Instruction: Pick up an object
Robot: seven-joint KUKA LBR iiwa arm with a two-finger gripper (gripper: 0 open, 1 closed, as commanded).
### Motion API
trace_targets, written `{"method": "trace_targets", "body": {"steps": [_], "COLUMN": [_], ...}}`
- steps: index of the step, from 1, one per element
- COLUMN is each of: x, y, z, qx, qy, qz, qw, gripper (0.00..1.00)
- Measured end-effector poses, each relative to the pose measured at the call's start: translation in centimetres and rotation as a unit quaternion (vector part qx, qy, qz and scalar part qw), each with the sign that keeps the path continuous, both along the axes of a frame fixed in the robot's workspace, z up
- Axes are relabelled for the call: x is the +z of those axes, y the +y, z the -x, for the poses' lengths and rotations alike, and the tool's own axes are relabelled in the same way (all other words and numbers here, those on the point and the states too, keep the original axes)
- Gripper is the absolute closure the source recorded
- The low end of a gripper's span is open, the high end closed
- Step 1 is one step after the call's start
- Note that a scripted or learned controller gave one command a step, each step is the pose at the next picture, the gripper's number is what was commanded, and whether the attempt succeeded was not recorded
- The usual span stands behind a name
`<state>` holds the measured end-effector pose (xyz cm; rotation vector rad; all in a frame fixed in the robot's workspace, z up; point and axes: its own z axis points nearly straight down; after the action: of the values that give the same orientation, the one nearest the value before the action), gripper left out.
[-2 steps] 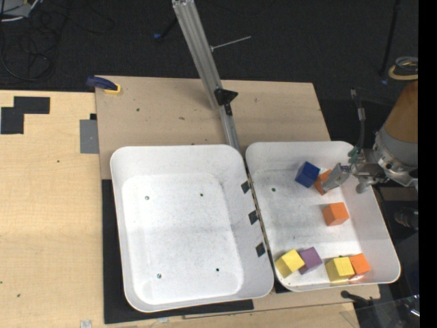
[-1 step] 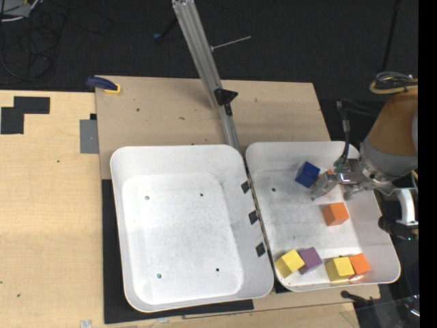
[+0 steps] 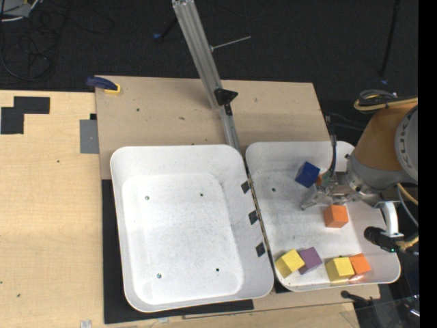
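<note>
My arm (image 3: pixel 389 152) shows a broad orange band on grey housing, with a metal gripper (image 3: pixel 326 195)

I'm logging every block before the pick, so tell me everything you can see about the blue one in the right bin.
The blue block is a small, matte, solid-coloured cube, turned so one corner points toward the camera. It lies on the floor of the right bin, in its far half, apart from the other blocks. The gripper is just beside it, toward the near right; whether they touch is unclear.
</note>
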<state>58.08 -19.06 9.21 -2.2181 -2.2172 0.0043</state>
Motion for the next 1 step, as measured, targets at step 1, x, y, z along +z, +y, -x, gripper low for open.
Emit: {"method": "trace_targets", "body": {"steps": [1], "x": [1.21], "y": [-0.16], "z": [-0.02], "qx": [-0.002], "qy": [-0.001], "qz": [0.0004], "qw": [1.0000], "gripper": [1.00]}}
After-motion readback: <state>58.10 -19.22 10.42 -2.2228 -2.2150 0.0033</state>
